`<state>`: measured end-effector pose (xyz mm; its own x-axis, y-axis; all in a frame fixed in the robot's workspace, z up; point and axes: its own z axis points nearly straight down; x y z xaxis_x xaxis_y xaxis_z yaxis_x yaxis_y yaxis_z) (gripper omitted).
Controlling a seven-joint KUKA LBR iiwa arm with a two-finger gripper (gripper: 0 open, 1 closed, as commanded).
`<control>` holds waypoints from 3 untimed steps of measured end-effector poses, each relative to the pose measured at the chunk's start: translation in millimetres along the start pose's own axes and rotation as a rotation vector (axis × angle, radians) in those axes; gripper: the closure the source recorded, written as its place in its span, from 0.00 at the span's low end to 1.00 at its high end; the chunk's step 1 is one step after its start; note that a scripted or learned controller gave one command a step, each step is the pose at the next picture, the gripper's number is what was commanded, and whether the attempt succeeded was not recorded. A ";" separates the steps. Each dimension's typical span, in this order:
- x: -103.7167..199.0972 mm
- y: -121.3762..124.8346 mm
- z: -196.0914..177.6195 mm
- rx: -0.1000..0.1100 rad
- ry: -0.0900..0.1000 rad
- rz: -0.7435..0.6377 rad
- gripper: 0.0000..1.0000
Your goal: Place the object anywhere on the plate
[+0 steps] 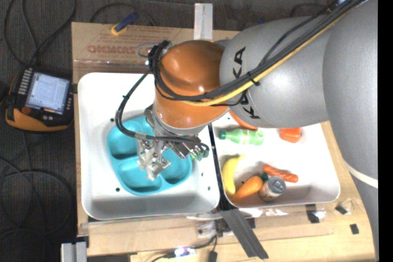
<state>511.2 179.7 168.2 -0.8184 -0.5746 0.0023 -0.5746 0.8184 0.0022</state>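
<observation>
A teal plate with divided compartments lies in the left white bin. My gripper hangs low over the middle of the plate, under the orange wrist band. I can make out no object in it against the plate. The arm's body hides the plate's upper right part. In the right bin lie a green bottle, a yellow banana, an orange carrot, a small can, a red-orange piece and an orange piece.
The two bins share a raised wall running between them. Brown cardboard lies under the bins at the back. A handheld pendant and cables rest on the dark floor to the left.
</observation>
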 end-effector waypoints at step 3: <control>-46.9 33.9 -12.7 0.000 -0.002 -0.063 1.00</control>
<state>530.2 234.4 180.8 -0.7805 -0.6252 0.0001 -0.6252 0.7805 0.0022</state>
